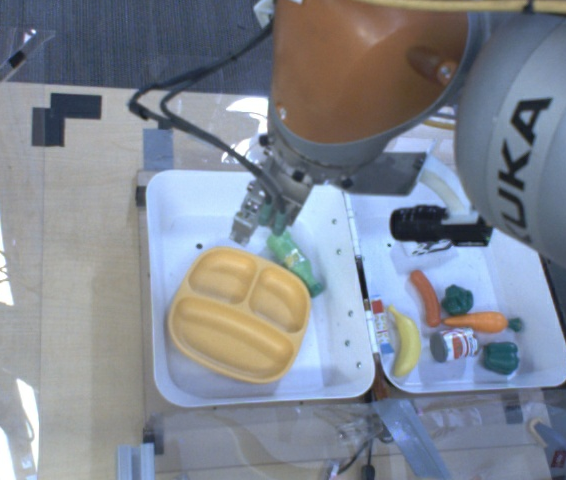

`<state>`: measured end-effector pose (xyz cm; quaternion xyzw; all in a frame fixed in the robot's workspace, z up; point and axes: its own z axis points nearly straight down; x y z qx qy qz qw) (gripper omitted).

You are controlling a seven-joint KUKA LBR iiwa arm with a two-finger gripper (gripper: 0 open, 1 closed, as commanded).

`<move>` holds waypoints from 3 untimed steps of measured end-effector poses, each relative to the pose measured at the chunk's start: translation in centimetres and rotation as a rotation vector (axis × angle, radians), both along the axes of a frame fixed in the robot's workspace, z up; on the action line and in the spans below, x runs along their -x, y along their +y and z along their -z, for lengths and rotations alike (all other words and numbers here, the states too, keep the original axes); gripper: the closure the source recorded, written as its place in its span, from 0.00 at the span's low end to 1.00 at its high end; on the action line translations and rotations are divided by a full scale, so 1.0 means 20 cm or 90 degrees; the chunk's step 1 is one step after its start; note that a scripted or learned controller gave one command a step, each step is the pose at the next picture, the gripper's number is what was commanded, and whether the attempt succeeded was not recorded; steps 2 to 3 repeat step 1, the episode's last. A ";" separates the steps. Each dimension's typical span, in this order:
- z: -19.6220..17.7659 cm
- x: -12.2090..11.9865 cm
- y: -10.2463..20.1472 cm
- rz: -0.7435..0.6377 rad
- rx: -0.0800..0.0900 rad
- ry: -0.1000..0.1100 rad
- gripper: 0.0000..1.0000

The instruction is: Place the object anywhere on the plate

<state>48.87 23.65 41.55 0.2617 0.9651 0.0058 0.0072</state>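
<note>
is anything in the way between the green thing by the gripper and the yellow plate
Nothing visible. The green object lies in the left bin just below the gripper, right at the upper right rim of the yellow plate. No other item lies between them; the other toys are all in the right bin.

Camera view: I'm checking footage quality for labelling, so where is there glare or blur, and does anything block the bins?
Camera view: streaky glare lies on the bench at left; the orange band shows a soft highlight; the arm, close to the lens, looks large and soft and covers the top of the right bin; the plate and green object at the gripper are sharp, evenly lit.
</note>
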 end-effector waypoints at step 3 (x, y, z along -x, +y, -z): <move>0.63 -0.05 -0.01 0.094 0.002 0.009 1.00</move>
